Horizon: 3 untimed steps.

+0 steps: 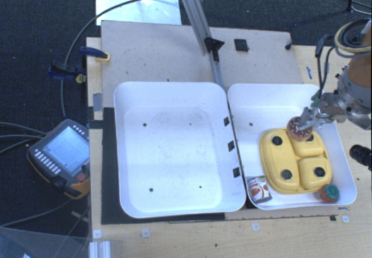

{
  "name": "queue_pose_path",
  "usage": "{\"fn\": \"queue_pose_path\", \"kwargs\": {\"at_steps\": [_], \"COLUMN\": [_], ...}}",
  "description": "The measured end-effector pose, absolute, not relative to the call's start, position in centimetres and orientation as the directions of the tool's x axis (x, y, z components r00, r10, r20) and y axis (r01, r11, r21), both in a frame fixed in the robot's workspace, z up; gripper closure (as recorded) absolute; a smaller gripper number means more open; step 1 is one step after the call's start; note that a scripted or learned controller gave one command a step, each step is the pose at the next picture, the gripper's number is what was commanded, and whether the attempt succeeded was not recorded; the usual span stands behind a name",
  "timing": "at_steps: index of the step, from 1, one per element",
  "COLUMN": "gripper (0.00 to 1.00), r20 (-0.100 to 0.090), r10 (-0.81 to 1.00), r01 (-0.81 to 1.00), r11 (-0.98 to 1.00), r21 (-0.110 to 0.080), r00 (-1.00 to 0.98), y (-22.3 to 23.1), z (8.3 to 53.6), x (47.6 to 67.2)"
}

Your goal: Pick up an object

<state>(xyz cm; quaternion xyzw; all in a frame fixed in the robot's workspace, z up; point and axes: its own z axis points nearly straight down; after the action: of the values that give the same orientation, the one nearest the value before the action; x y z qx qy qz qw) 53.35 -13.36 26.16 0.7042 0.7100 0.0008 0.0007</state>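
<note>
The left bin (171,146) offers wide open floor; the right bin (256,106) is crowded along its near and right walls. There a yellow tray (285,169) lies flat, not yet lifted. A small can (259,189) leans at the front rim. The gripper (303,123) hovers over the tray's far edge; whether it grips anything, I cannot tell.

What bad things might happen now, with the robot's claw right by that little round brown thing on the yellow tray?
1. The gripper hovers at the round brown object, which sits on the yellow tray's raised edge, so a nudge might roll it off.
2. The tray lies loose in the right bin, so pushing down could tip or slide it.
3. The small can and the green-and-red object lie close beside the tray and might get bumped if it shifts.
</note>
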Motion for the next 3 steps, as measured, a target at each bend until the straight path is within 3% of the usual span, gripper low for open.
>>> {"fn": "queue_pose_path", "kwargs": {"at_steps": [3], "gripper": [1.0], "r20": [0.001], "r10": [1.0], "r01": [1.0], "r11": [0.008], "r21": [0.0], "r00": [-0.008], "y": [1.4], "z": [22.2], "x": [54.6]}}
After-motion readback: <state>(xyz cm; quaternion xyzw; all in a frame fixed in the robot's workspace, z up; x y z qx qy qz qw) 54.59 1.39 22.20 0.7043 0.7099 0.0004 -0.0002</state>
